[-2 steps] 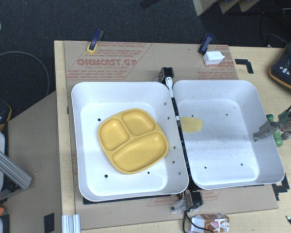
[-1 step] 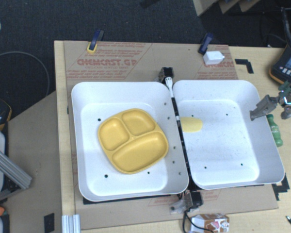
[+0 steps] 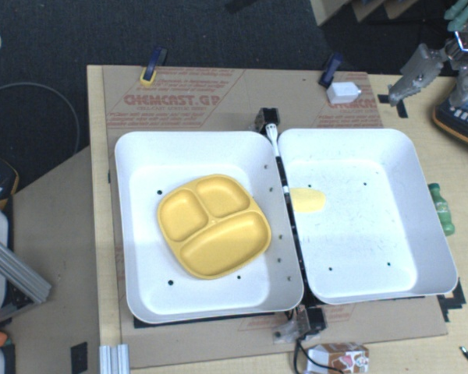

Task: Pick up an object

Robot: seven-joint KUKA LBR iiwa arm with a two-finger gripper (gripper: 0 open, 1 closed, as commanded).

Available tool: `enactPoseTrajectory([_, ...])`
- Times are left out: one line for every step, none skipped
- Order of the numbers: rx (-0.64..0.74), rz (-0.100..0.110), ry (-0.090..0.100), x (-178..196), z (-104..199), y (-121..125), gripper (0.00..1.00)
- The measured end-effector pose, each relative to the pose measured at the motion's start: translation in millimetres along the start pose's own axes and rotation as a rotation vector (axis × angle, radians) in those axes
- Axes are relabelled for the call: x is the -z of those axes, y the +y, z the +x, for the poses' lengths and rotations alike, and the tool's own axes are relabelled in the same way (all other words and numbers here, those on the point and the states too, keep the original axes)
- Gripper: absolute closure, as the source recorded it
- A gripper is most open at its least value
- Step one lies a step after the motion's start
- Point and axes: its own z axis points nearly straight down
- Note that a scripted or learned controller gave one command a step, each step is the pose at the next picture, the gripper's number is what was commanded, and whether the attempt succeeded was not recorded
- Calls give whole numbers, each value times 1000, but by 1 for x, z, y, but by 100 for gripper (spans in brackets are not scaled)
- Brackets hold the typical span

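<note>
A yellow divided plate (image 3: pixel 213 225) lies flat in the middle of the left white bin (image 3: pixel 132 170). A small pale yellow piece (image 3: pixel 307 200) rests on the floor of the right white bin (image 3: pixel 398 162), close to its left wall. A grey metal part of my gripper (image 3: pixel 418 70) shows at the top right, beyond the back right corner of the right bin and well away from both objects. Nothing is seen held in it.
A small white block (image 3: pixel 343 93) sits on the cardboard behind the right bin. A green item (image 3: pixel 441 209) lies just outside that bin's right wall. Blue clamps (image 3: pixel 152 62) hold the board's back edge, and cables (image 3: pixel 312 341) run at the front.
</note>
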Motion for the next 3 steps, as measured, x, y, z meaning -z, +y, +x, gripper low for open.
enactPoseTrajectory([-11,17,-3,1,-6,-1,100])
enactPoseTrajectory([-14,38,-1,-122,5,-31,100])
enactPoseTrajectory([-5,29,1,-148,71,-29,100])
